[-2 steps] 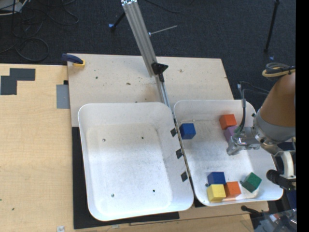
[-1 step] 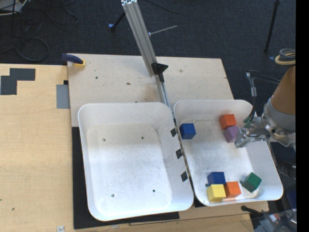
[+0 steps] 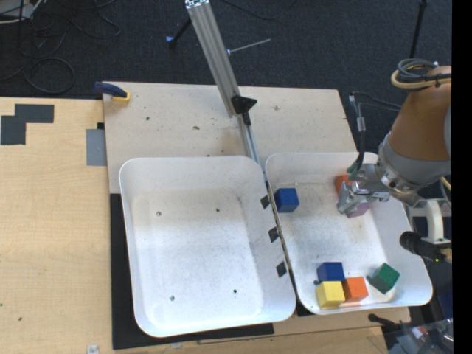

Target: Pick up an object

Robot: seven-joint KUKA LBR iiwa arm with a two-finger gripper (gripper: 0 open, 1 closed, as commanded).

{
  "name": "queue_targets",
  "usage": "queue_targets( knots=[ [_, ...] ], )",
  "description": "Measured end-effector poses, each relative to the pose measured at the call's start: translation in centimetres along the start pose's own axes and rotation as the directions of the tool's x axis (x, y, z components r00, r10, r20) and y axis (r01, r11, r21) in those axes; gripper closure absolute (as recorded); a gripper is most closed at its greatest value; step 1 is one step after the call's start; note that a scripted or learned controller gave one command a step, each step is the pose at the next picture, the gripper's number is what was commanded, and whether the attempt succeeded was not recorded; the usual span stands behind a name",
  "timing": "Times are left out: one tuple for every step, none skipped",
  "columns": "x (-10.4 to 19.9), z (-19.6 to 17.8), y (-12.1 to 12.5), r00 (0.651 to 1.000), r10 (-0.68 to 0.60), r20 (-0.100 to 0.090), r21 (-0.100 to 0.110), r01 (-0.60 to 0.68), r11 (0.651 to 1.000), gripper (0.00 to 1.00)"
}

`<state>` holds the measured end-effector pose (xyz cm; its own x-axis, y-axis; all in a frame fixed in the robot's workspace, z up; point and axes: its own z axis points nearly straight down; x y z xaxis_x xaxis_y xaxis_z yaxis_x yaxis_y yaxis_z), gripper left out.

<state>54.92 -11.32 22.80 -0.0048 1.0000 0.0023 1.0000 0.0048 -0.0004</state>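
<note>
- Yellow block (image 3: 330, 294), orange block (image 3: 356, 288), blue block (image 3: 330, 273) and green block (image 3: 384, 277) sit clustered at the right bin's (image 3: 310, 304) near rim; they are judged light, rigid and best gripped across flat faces.
- Gripper (image 3: 355, 198) hangs low mid-bin over purple (image 3: 360, 209) and orange (image 3: 342, 184) objects; jaw state cannot be told.
- Lone blue cube (image 3: 286, 199) sits beside the divider.

Gripper (image 3: 355, 202) low in right bin (image 3: 413, 297) among blocks.
</note>
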Motion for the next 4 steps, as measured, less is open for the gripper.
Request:
queue_targets(
  knots=[
    [5.0, -0.7, 2.7, 1.000, 0.000, 0.000, 0.000, 0.000, 1.000, 1.00],
    [9.5, 0.3, 3.8, 1.000, 0.002, 0.001, 0.003, -0.002, 1.000, 1.00],
    [14.4, 1.2, 5.2, 1.000, 0.001, 0.001, 0.002, -0.001, 1.000, 1.00],
    [18.9, 1.8, 7.2, 1.000, 0.001, 0.001, 0.002, -0.001, 1.000, 1.00]
  ],
)
